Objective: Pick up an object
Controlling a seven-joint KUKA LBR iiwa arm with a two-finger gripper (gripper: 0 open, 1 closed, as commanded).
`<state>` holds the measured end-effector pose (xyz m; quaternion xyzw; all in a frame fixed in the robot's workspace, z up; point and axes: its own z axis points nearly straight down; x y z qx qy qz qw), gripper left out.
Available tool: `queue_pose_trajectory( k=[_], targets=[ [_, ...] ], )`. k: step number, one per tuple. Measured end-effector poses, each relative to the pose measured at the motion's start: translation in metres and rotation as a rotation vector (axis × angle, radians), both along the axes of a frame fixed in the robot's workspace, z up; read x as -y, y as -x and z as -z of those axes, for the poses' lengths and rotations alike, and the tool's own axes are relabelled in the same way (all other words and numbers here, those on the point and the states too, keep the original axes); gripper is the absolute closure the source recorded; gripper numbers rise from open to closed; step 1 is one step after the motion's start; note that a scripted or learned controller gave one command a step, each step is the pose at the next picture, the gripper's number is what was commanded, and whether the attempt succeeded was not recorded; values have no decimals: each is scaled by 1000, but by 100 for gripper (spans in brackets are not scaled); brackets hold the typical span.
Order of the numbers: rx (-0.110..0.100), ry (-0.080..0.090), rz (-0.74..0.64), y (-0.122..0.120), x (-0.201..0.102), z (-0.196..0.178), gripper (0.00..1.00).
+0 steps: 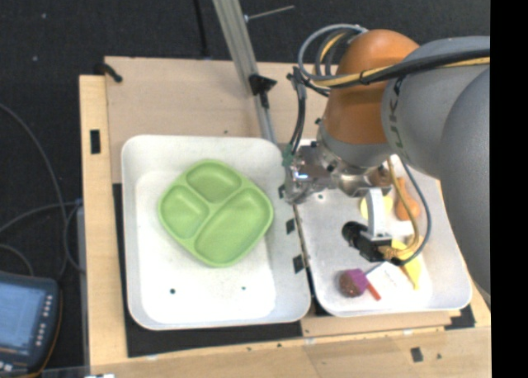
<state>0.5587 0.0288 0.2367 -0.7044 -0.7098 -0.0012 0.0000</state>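
My gripper (299,182) hangs over the upper left corner of the right bin (326,228), close to the wall between the two bins. Nothing shows between it and the bin floor. A small purple, roundish object (352,283) lies near the front of the right bin, with a short red stick (373,290) beside it. An orange, elongated object (404,200) lies further back, partly hidden under the arm. The bulky wrist covers much of the right bin's rear.
A green divided plate (216,212) lies in the middle of the left bin (206,298). A slanted metal rail (239,46) rises behind the bins. The wooden bench (165,96) borders both bins.
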Motion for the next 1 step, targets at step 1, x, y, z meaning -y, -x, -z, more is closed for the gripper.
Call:
queue_pose_trajectory(
  k=[1],
  targets=[
    [1, 0, -1, -21, -53, -10, 100]
  ],
)
